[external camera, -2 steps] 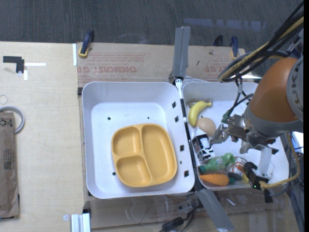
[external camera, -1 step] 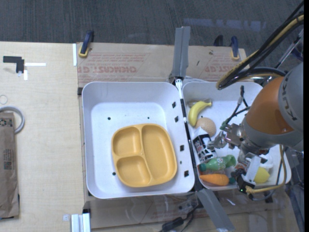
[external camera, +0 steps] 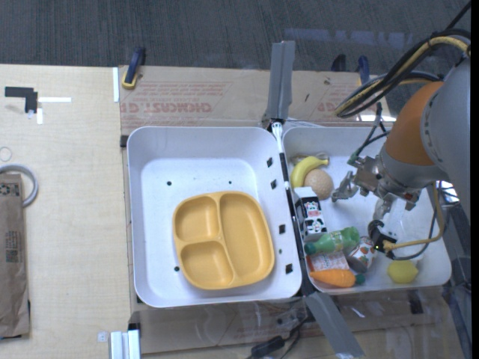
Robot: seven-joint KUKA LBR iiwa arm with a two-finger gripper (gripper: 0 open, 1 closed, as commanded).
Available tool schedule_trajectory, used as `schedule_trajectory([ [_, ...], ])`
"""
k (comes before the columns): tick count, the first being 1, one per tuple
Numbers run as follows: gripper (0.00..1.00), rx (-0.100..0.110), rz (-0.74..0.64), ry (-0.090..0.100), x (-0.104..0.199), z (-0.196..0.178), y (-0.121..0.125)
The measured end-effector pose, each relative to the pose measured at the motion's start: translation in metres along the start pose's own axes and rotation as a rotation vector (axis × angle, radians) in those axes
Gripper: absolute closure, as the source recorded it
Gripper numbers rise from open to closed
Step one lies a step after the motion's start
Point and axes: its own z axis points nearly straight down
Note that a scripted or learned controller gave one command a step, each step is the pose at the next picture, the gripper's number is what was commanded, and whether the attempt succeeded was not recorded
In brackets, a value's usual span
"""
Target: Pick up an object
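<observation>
The right bin (external camera: 438, 271) holds a yellow banana (external camera: 305, 168), a beige ball (external camera: 319, 182), a black-and-white carton (external camera: 310, 214), a green bottle (external camera: 333, 240), an orange carrot (external camera: 333, 277), a red-and-white packet (external camera: 329, 262) and a yellow lemon (external camera: 403, 271). My gripper (external camera: 362, 204) hangs over the middle of this bin, right of the ball and carton and above the bottle's cap end. It is open, with one finger (external camera: 344, 190) spread toward the ball and nothing between the two.
A yellow divided plate (external camera: 223, 238) lies in the left bin (external camera: 150, 200). A grey divider post (external camera: 281, 81) stands between the bins at the back. A brown bag (external camera: 11, 253) sits on the bench at far left. Cables (external camera: 397, 69) loop above the arm.
</observation>
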Motion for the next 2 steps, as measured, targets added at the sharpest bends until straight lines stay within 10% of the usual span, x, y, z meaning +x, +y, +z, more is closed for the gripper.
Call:
schedule_trajectory([
  [1, 0.00, 0.000, -0.254, 0.000, 0.020, -0.100, -0.078],
  [2, 0.00, -0.002, -0.453, 0.002, -0.036, 0.000, -0.077],
])
